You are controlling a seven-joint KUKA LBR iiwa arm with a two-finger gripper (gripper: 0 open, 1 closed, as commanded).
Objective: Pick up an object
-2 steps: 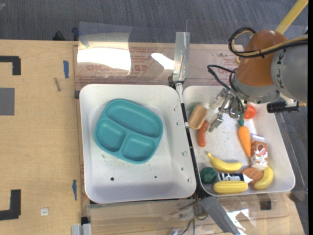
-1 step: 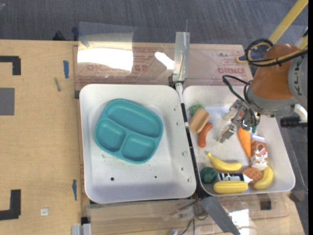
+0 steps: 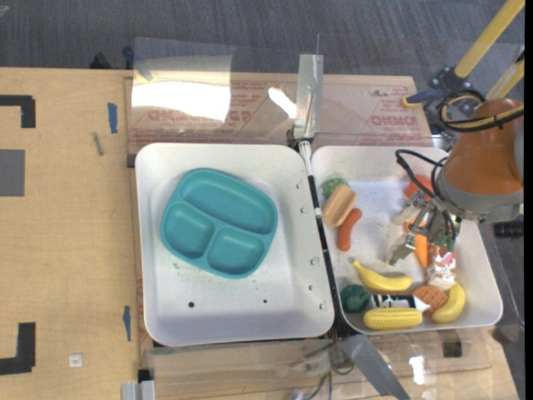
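Toy food crowds the right bin [image 3: 491, 307]: bananas [image 3: 381, 277], corn [image 3: 393, 317], hot dog [image 3: 338, 204]. Jaws [image 3: 414, 244] hang over it, apparently apart, gripping nothing.

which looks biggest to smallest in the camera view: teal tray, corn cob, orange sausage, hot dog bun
1. teal tray, by far
2. corn cob
3. hot dog bun and orange sausage: too alike to rank
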